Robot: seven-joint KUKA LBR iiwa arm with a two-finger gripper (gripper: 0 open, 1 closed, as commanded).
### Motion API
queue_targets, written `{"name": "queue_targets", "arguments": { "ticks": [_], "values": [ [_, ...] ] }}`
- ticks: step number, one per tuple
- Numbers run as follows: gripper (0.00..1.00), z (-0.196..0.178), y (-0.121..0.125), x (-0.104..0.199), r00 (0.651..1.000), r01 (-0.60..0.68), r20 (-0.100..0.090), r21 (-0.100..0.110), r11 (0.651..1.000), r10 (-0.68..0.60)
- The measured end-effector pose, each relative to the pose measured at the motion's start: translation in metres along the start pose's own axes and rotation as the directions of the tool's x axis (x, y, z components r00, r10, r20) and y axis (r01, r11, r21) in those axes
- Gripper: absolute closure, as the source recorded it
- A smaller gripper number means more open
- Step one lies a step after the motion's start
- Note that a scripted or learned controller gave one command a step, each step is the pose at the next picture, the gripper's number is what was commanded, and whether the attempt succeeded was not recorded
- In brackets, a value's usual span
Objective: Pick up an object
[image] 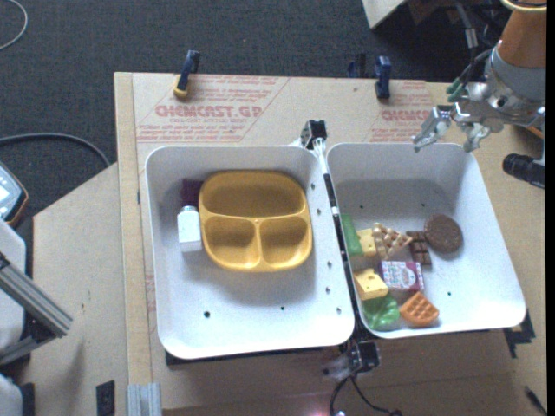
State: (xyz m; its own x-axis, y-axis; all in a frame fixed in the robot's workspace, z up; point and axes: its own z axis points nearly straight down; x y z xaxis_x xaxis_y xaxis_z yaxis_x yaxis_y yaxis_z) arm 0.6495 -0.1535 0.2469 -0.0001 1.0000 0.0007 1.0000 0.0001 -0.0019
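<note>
The toy food pieces [395, 276] crowd the near left part of the right bin [486, 232], with a brown cookie [443, 233] just right of them. The bin's far half is bare. The gripper [451, 128] hovers over the far rim, fingers spread and holding nothing. The left bin [165, 310] holds a yellow divided tray [256, 219] and a small white bottle [189, 229].
</note>
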Motion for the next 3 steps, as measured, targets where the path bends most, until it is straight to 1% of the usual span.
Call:
{"name": "queue_targets", "arguments": {
  "ticks": [1, 2, 3],
  "values": [
    [0.00, 0.062, -0.002, -0.005, 1.000, -0.001, -0.001, 0.005, 1.000, 0.001],
    [0.00, 0.116, 0.007, -0.006, 1.000, 0.002, -0.001, 0.005, 1.000, -0.002],
    [0.00, 0.165, 0.006, -0.005, 1.000, 0.002, -0.001, 0.006, 1.000, -0.002]
  ]
}}
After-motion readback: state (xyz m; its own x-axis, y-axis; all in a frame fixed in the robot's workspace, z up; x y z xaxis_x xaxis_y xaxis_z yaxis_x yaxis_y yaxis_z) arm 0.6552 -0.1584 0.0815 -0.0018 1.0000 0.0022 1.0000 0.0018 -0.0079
